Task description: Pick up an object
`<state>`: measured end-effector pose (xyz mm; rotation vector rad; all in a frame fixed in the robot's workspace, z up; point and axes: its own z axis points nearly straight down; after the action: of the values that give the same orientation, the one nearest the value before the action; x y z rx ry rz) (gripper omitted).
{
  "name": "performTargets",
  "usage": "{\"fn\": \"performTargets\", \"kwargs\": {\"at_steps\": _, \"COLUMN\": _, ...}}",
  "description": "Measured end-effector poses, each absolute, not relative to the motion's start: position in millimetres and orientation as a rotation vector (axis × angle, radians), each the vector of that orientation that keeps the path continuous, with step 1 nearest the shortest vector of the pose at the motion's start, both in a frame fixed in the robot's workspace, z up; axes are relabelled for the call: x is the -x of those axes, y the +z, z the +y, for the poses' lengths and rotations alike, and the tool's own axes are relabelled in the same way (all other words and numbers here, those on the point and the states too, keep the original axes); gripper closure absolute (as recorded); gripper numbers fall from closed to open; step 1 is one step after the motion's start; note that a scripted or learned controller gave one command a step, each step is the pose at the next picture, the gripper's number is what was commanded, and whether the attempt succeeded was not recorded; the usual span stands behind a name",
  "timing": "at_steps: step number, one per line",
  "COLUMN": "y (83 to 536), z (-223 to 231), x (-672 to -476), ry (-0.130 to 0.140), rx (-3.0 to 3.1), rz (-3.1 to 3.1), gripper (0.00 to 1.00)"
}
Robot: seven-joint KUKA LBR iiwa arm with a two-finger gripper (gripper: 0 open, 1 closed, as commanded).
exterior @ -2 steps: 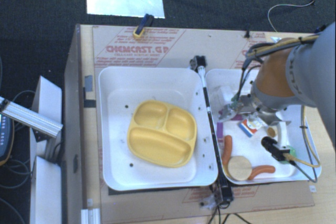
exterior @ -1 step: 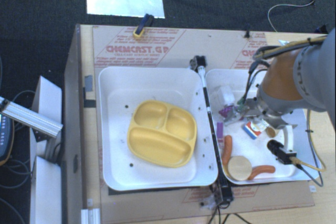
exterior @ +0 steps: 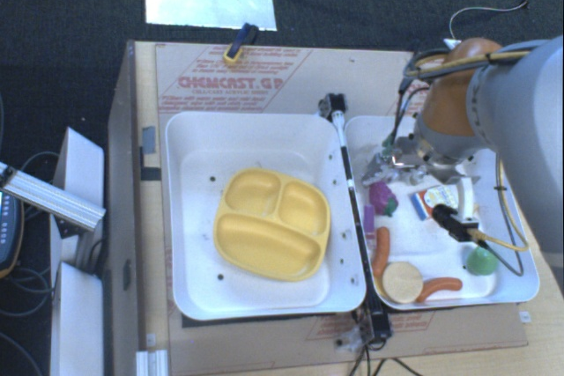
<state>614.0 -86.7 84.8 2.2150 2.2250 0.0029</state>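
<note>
My gripper (exterior: 389, 166) hangs low over the upper left part of the right bin (exterior: 511, 288), under the grey arm with its orange band (exterior: 448, 106). Just below it lies a purple object (exterior: 382, 195), with a smaller purple piece (exterior: 369, 220) beside it; whether the gripper touches the purple object I cannot tell. Lower in the same bin lie an orange carrot-like stick (exterior: 381, 248), a round tan disc (exterior: 402, 282), an orange sausage (exterior: 439, 285), a green ball (exterior: 481, 260) and a white packet with red and blue marks (exterior: 432, 200).
The left bin (exterior: 189, 189) bears a yellow divided plate (exterior: 271, 223). A black rod (exterior: 350, 180) runs along the seam between the two bins. A yellow cable (exterior: 502, 238) and a black part (exterior: 454, 224) cross the right bin's right side.
</note>
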Motion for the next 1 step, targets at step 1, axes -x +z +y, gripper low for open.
{"fn": "performTargets", "kwargs": {"at_steps": 1, "y": 84.4, "z": -86.2, "x": -591.5, "ry": 0.001, "rx": -2.219, "rz": 2.223, "gripper": 0.0}}
